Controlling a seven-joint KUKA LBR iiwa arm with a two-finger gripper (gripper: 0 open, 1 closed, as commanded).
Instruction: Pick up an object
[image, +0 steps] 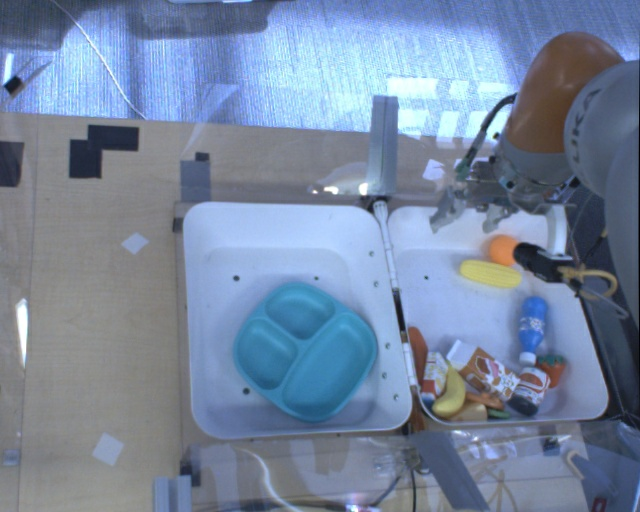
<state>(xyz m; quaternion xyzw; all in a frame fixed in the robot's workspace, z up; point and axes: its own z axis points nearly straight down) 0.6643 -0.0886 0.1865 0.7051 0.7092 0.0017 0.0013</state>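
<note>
Camera view: gripper (472, 208), fingers apparently spread, partly hides the right bin (590, 330).

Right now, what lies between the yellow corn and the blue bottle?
Camera view: bare white bin floor separates the yellow corn from the blue bottle.

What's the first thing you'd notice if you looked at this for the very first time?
Probably the big blue divided plate, lying alone in the left white bin. Next, the colourful jumble in the right white bin: a yellow corn cob and an orange ball near the back, and a small blue bottle above a heap of toy food at the front. The robot's hand hangs over that bin's back edge.
</note>
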